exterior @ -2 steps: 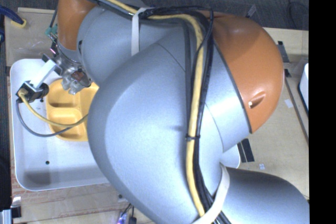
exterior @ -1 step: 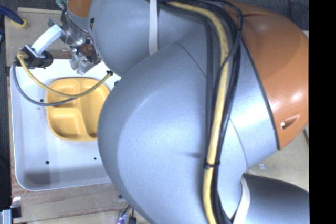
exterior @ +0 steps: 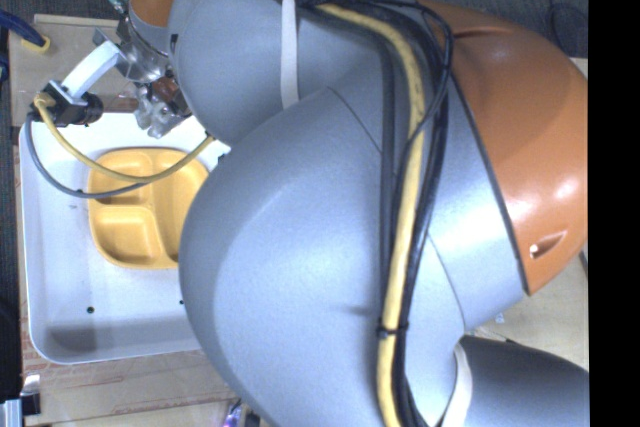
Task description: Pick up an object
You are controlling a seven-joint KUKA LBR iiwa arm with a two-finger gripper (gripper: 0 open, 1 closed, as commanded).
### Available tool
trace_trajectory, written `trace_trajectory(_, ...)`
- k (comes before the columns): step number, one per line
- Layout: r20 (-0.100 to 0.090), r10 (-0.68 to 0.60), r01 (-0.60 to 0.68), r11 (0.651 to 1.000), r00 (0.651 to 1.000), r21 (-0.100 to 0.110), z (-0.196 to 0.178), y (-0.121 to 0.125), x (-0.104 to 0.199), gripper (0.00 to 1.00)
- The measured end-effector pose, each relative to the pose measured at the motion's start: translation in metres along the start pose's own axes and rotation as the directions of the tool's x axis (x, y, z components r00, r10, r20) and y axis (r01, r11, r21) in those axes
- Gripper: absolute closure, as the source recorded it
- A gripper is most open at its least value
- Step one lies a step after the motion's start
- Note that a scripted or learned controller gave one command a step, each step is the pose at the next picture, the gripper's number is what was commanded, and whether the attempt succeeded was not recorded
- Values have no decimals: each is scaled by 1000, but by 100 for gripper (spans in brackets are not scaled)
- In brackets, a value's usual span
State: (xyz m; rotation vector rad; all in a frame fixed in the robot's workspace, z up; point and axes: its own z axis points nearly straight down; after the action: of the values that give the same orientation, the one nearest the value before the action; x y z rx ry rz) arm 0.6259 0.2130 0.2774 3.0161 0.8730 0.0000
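1. The grey arm point(exterior: 330, 245) looms across the frame, hiding the second bin entirely and cut off at the bottom edge.
2. The yellow divided tray point(exterior: 135, 215) loses its 3 o'clock side behind the arm.
3. The white bin point(exterior: 60, 315) shows just its 9 o'clock half.
4. The gripper point(exterior: 155, 105) near 10 o'clock sits among cables; its jaws cannot be made out.

No readable text, labels, brands, numbers or signs anywhere. The grey arm point(exterior: 330, 245) and its orange band point(exterior: 520, 145) carry no visible markings. The yellow tray point(exterior: 140, 215) and the white bin point(exterior: 60, 315) are plain, with no print. The wooden desk point(exterior: 70, 30) shows no lettering either.
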Motion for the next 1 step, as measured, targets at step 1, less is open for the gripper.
trace_trajectory(1,1,348,-348,937,937,1,-33,-17,-19,100)
